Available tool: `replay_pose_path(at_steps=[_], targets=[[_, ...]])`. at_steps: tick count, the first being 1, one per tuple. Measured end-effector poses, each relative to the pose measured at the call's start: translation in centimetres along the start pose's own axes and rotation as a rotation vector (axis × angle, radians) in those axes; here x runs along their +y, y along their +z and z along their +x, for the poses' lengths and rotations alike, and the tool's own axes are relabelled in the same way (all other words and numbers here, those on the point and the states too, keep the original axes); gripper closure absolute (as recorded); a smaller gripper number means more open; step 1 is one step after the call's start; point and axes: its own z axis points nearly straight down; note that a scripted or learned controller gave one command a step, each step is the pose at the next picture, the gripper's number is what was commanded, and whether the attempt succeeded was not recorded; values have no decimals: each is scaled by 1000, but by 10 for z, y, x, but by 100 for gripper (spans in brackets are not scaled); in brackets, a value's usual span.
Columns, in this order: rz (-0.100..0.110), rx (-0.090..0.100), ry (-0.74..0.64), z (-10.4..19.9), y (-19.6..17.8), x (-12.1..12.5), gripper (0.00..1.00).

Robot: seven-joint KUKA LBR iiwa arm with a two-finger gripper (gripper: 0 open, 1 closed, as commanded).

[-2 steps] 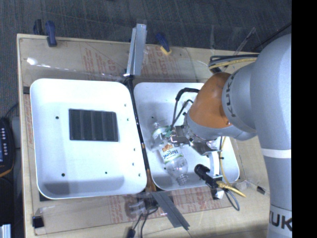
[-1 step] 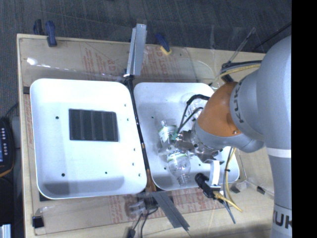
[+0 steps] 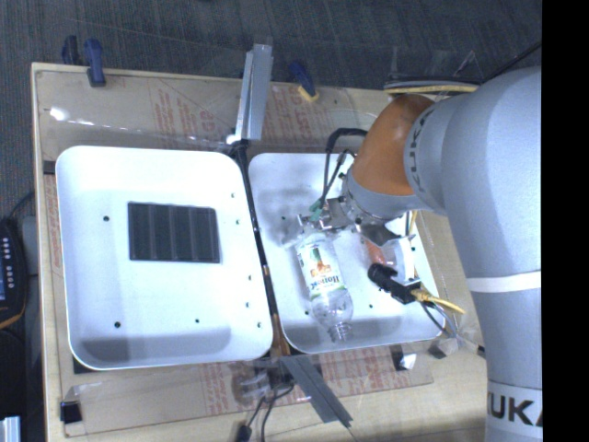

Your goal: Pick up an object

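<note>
The grey arm (image 3: 488,201) sets its end effector (image 3: 317,217), grip unclear, perhaps touching the bottle (image 3: 324,282) in the right bin (image 3: 276,182)

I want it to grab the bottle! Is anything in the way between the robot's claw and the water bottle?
No. In the camera view the gripper sits right at the top end of the water bottle, nothing between them.

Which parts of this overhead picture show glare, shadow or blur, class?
Camera view: glare washes out the left bin, whose near inner wall is shadowed; the clear bottle in the right bin carries small highlights; the gripper above the bottle looks soft and cluttered, and the dark floor lacks detail.
</note>
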Motion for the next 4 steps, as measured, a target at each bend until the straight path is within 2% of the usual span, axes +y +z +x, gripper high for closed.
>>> replay_pose_path(at_steps=[1,2,3,4], targets=[[3,2,-41,10,2,-80,0],[3,1,34,18,2,-2,0],[5,2,30,18,-8,-2,100],[2,1,-12,77,-98,46,100]])
